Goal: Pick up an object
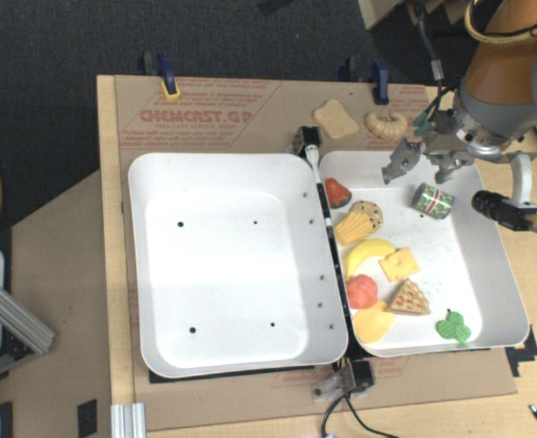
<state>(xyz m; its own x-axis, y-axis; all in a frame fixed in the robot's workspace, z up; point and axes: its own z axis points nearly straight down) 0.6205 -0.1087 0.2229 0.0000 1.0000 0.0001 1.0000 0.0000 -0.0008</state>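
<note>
My gripper [424, 168] hangs over the far end of the right bin [500, 281], its two fingers spread apart with nothing between them. Just below it lies a small green and white can [432, 201] on its side, apart from the fingertips. Further along the bin's left side lie a red strawberry [338, 192], a waffle-patterned cone [359, 220], a banana [368, 254], a cheese wedge [398, 265], a red apple [361, 291], a pizza slice [409, 299], a yellow piece [373, 323] and green broccoli [452, 327].
The left bin [222, 263] lies beside the right one, their rims touching. A bread slice [335, 119] and a beige ring-shaped pastry [387, 123] lie on the board behind the right bin. Blue clamps [168, 73] hold the board's far edge.
</note>
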